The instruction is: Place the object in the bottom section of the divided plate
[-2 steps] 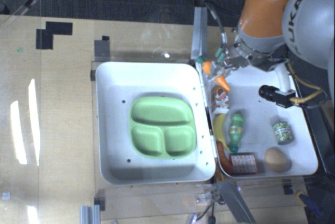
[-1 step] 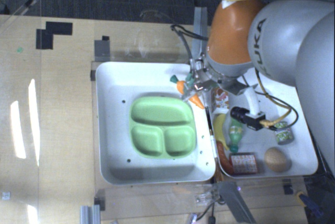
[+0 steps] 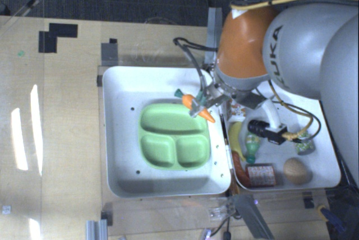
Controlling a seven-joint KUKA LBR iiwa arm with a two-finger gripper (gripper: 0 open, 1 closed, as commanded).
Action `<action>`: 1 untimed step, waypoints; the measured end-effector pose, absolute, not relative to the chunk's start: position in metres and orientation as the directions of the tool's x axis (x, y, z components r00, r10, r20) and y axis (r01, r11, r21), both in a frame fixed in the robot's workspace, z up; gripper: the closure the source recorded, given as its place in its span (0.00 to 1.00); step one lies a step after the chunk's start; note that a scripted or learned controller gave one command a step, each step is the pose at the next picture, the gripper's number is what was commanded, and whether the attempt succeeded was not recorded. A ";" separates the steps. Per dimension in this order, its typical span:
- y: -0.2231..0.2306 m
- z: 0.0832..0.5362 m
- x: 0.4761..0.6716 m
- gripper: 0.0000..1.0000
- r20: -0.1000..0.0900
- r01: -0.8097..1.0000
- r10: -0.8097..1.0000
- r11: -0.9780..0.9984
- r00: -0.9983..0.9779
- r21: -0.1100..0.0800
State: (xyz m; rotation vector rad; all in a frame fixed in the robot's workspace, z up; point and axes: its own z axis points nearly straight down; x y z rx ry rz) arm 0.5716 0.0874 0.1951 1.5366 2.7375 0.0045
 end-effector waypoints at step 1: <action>0.087 0.195 0.572 0.00 -0.001 0.854 0.854 0.520 -0.520 0.004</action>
